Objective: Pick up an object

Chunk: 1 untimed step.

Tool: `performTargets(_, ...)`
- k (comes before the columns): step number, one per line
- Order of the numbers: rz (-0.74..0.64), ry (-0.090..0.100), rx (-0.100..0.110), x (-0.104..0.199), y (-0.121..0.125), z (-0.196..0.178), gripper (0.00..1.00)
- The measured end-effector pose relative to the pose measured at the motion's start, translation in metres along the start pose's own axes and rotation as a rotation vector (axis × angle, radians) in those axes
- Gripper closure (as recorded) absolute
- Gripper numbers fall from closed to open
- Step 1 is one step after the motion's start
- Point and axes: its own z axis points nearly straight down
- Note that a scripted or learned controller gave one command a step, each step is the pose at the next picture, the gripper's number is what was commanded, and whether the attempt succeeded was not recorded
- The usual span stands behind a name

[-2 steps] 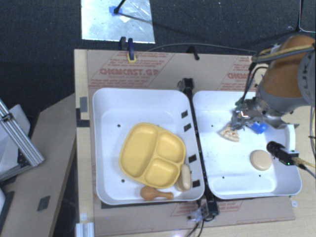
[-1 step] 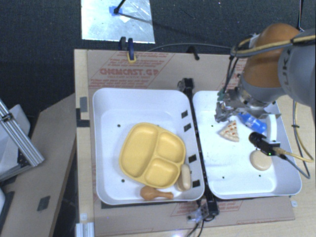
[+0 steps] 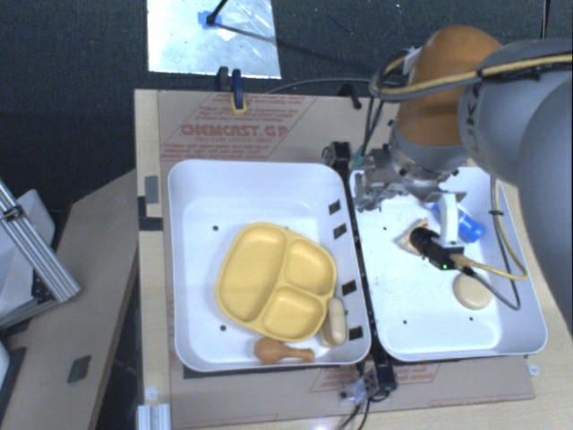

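My gripper (image 3: 369,191) hangs over the far left corner of the right bin (image 3: 421,330), close to the wall between the two bins. A blue and white object (image 3: 455,221) lies just to its right, partly under the wrist. Nearer the front of that bin lies a round beige disc (image 3: 472,291). I see nothing held at the gripper. The grey arm with its orange band (image 3: 452,56) covers the far right part of that bin.
The left bin (image 3: 201,204) holds a yellow divided tray (image 3: 277,280), a pale oblong piece (image 3: 335,321) against its right front edge, and a brown drumstick (image 3: 282,351) at the front. A blue clamp (image 3: 236,88) stands behind the bins.
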Motion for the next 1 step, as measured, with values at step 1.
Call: performTargets(1, 0.002, -0.001, 0.002, 0.0551, 0.0058, 0.0066, 1.00)
